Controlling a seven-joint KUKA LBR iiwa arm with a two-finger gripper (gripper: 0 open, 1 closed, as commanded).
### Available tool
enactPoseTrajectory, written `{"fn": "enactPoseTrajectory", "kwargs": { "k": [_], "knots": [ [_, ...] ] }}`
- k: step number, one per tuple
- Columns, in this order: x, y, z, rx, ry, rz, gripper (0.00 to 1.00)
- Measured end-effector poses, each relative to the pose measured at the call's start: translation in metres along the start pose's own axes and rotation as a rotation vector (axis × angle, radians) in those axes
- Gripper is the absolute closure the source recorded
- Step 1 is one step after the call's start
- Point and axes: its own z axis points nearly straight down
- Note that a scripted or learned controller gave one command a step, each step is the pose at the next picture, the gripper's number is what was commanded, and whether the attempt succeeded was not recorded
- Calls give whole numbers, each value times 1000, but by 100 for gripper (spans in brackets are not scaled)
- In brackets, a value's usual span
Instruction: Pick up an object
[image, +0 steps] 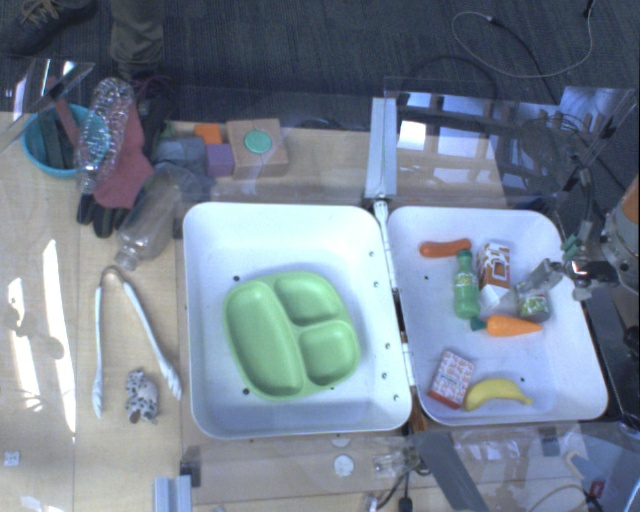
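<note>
While the pincer (560, 272) is hung over the right bin (590, 395), no object is gripped. Whether its fingers are apart cannot be told.

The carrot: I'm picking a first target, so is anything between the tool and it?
Judging from above, nothing visible blocks it. The tool sits over the right bin, just above the carrot. A small greenish item lies close beside the carrot's upper edge.

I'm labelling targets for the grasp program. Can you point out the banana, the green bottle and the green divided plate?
banana (497, 393): camera view, middle of its curved body.
green bottle (465, 288): camera view, mid-body.
green divided plate (258, 335): camera view, floor of its long left compartment.
</note>
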Motion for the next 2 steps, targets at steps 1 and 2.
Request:
{"fn": "enactPoseTrajectory", "kwargs": {
  "k": [1, 2],
  "knots": [
    [-1, 2, 121, -4, 0, 176, 0],
    [0, 5, 109, -12, -1, 172, 100]
  ]
}}
